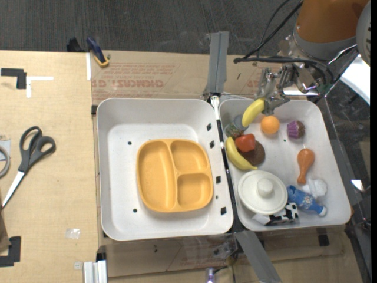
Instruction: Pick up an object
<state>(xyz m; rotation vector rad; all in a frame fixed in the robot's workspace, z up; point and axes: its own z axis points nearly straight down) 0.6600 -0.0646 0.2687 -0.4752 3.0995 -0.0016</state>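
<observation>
**Tool at the banana in the right bin**

The tool point(272, 96) hangs over the far left corner of the right bin point(333, 158), right at the upper end of a banana point(253, 111); whether it is open or gripping the fruit I cannot tell. The banana looks like light, stiff, smooth plastic, likely to slip; a grip across its thick middle seems safest. An orange point(270, 125) sits just beside it, a second banana point(237, 155) and tomato point(246, 142) near. The bins lie on a cardboard-covered desk point(153, 75); scissors point(28, 152) rest on the wooden part at left.
</observation>
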